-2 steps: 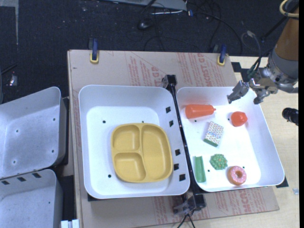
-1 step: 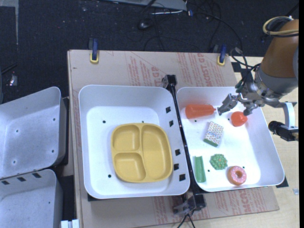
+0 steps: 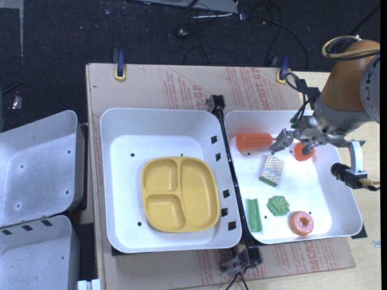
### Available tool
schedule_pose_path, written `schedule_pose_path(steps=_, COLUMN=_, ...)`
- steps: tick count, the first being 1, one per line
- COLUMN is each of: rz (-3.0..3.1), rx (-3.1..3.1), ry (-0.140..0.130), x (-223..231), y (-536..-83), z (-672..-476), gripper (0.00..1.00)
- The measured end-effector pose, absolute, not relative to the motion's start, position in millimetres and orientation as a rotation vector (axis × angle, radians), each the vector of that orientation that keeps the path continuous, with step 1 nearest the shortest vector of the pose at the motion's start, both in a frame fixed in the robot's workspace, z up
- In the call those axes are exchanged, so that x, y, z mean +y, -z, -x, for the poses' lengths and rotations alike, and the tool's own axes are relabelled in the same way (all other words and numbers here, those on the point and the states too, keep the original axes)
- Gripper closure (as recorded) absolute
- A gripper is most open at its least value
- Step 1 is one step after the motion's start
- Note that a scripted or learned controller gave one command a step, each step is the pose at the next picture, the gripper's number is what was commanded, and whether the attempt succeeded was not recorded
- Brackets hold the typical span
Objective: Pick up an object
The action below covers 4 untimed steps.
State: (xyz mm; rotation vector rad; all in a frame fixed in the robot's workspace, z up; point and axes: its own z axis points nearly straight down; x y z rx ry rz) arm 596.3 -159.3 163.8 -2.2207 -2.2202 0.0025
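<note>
The right bin (image 3: 338, 189) holds several small things. An orange, carrot-like piece (image 3: 254, 141) lies at its back left, and a small patterned box (image 3: 272, 170) sits in front of it. A green broccoli piece (image 3: 278, 205), a green stick (image 3: 253, 214) and a pink donut (image 3: 301, 222) lie near the front. My gripper (image 3: 296, 142) hangs over the back of this bin, just right of the orange piece. A small red-orange thing (image 3: 303, 152) sits right at the gripper's tip, partly hidden by it; I cannot tell whether it is held.
The left bin (image 3: 121, 162) holds a yellow divided plate (image 3: 180, 193). A black divider (image 3: 230, 174) runs between the bins. The arm's grey wrist and orange band (image 3: 351, 83) lean in over the right bin's back right corner.
</note>
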Motion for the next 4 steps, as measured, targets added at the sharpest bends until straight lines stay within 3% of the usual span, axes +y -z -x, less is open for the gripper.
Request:
schedule_pose_path(steps=1, rz=2.22, rx=-2.22, ry=-0.002, x=-152.6, y=-103.1, z=-593.7, gripper=0.0)
schedule_pose_path(steps=2, rz=2.223, rx=-2.222, ry=0.001, x=-153.0, y=-116.1, z=-594.9, gripper=1.0)
schedule_pose_path(steps=3, rz=2.225, rx=-2.222, ry=0.002, x=-155.2, y=-159.2, z=-591.1, gripper=1.0)
schedule_pose_path(steps=4, rz=2.223, rx=-2.227, ry=0.004, x=-161.0, y=-207.8, z=-599.8, gripper=1.0)
